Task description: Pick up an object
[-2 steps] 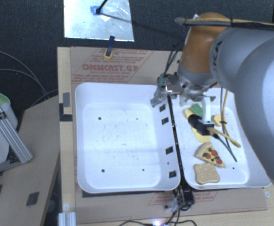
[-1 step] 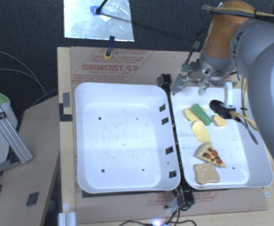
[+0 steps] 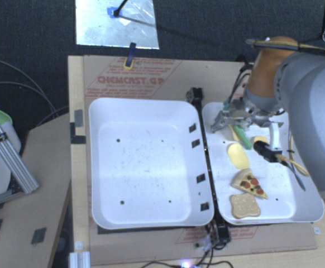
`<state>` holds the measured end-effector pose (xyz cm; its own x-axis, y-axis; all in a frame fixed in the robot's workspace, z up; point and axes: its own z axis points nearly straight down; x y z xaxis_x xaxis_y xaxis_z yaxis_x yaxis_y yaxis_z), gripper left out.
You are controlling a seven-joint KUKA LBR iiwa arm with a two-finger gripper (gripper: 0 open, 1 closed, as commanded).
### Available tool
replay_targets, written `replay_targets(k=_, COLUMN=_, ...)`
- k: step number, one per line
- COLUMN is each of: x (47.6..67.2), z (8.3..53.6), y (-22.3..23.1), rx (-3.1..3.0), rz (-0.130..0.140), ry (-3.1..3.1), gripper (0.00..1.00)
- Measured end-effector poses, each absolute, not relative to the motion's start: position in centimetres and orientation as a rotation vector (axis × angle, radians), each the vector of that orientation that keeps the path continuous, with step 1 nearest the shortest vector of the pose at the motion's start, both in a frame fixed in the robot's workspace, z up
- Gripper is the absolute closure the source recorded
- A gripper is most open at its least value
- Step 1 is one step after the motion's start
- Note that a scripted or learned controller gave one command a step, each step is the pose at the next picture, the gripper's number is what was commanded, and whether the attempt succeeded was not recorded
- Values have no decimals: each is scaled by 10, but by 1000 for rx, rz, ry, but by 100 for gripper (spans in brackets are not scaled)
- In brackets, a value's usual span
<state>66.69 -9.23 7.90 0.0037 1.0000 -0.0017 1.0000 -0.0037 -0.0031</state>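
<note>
- My end effector (image 3: 223,121) hangs low over the far left corner of the right bin (image 3: 307,205), close to the wall that bin shares with the left bin (image 3: 146,108).
- I cannot tell from this slant whether my end effector is open or closed, and I see nothing clearly gripped in it.
- A green toy stick (image 3: 242,135) lies just beside my end effector, on its near right side, tilted across the bin floor.
- Just nearer than the stick lies a pale yellow oval piece (image 3: 238,156).
- Nearer again sits a toy pizza slice (image 3: 250,183) with red spots, its point aimed toward the shared wall.
- A toy toast slice (image 3: 245,206) lies just beside the pizza, near the bin's front rim.
- My grey arm (image 3: 313,105) comes in from the right, the orange band (image 3: 266,66) above the wrist.
- Both bins rest side by side on the tabletop (image 3: 134,77), which bears red print.
</note>
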Motion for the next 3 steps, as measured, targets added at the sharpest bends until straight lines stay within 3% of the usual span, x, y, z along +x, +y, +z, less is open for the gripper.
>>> replay_targets(k=1, x=622, z=191, y=-43, rx=-2217, rz=-10, ry=-2232, gripper=0)
replay_targets(k=2, x=544, z=184, y=67, rx=-2203, rz=0, ry=-2232, gripper=0)
replay_targets(k=3, x=515, z=158, y=160, rx=-2206, rz=0, ry=-2231, gripper=0)
